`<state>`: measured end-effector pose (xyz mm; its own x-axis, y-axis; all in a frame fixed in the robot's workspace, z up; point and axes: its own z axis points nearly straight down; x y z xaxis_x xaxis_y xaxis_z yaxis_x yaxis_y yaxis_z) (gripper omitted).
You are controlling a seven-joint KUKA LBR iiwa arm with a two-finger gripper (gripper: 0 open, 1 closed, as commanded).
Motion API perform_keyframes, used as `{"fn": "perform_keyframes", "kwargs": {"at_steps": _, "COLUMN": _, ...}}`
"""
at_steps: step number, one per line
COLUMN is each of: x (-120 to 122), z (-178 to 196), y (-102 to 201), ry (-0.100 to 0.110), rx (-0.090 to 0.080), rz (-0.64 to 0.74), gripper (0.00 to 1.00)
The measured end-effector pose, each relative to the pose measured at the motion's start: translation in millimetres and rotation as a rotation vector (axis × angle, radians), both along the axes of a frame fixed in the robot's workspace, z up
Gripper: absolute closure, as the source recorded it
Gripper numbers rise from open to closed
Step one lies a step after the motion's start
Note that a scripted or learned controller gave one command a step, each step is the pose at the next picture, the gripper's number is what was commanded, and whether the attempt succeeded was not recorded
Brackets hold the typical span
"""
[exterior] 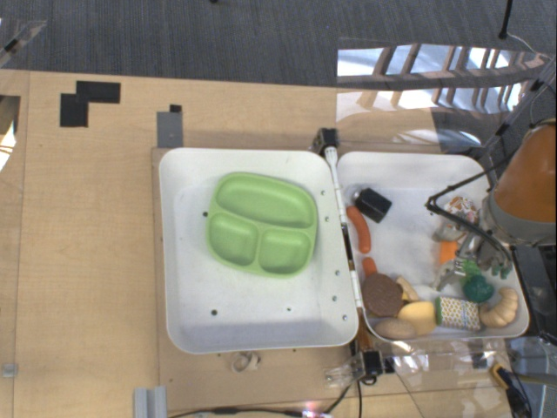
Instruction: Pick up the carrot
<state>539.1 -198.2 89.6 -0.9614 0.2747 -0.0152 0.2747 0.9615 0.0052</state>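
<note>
On my far left sits the shallow white plastic bin [187,320] that carries a light green three-compartment plastic plate [261,223], and none of that concerns my job. Moving right across the divider, the second shallow white bin [409,168] holds the clutter: a small black block [372,204] near its upper left, a red-orange sausage-shaped toy [360,228] lying along the left wall, a round brown patty-like piece [381,293], and a pale yellow rounded piece [418,313] beside a patterned cylindrical item [459,313]. Further right is what I take to be the small orange toy carrot [447,252], a short stub of orange, with a dark green leafy piece [476,287] down and to its right that may be its top, though I cannot be sure the two belong together. If they do, the long axis runs on a diagonal, orange tip toward the upper left and greens toward the lower right; the body is partly hidden by my own hardware, so I hold that loosely. My two-finger gripper [461,259] hangs right over that spot, low in the bin, and whether it is spread or pinched I cannot tell. As for progress, I judge the approach done, while a secure grasp and the lift out of the bin are not shown
</note>
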Motion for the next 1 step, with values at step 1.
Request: {"fn": "perform_keyframes", "kwargs": {"at_steps": 1, "x": 4.2, "z": 13.6, "y": 0.8, "ry": -0.012, "rx": -0.004, "rz": 0.007, "gripper": 1.00}}
